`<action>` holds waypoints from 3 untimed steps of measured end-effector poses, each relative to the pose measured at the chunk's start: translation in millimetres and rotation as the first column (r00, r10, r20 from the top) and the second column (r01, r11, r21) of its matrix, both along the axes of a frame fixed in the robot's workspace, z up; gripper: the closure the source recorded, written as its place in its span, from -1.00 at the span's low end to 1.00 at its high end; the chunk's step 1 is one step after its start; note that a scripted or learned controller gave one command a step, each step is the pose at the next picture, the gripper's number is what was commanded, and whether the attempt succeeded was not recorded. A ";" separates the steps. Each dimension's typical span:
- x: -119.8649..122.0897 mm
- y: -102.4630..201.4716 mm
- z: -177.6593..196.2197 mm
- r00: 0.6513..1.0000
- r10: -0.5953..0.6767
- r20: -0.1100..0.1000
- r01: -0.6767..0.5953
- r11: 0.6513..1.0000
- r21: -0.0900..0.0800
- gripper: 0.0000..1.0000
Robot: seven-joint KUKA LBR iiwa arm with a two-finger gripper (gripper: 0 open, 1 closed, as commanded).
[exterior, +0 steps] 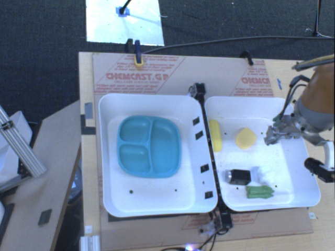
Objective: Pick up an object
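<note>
The right bin holds a long yellow piece by its left wall, a round yellow object, a black and silver block, a small white item and a green object near the front. My gripper hangs over the right bin, just right of the round yellow object and apart from it. Nothing shows between its tips. The grey arm with its orange band comes in from the right edge.
The left bin carries a teal divided plate. A black clip strip runs along the seam between the bins. Cables and a yellow-blue clamp lie on the board behind the bins.
</note>
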State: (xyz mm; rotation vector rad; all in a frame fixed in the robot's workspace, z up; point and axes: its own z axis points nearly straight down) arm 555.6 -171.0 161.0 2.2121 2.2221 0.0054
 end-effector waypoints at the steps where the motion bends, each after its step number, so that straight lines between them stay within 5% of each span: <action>1: -1.5 1.7 64.1 1.000 0.001 0.002 -0.001 1.000 0.000 1.00; 2: -0.1 1.6 83.6 1.000 0.001 -0.002 -0.001 1.000 0.001 1.00; 3: 13.1 56.8 72.4 1.000 0.005 -0.004 -0.005 1.000 0.003 1.00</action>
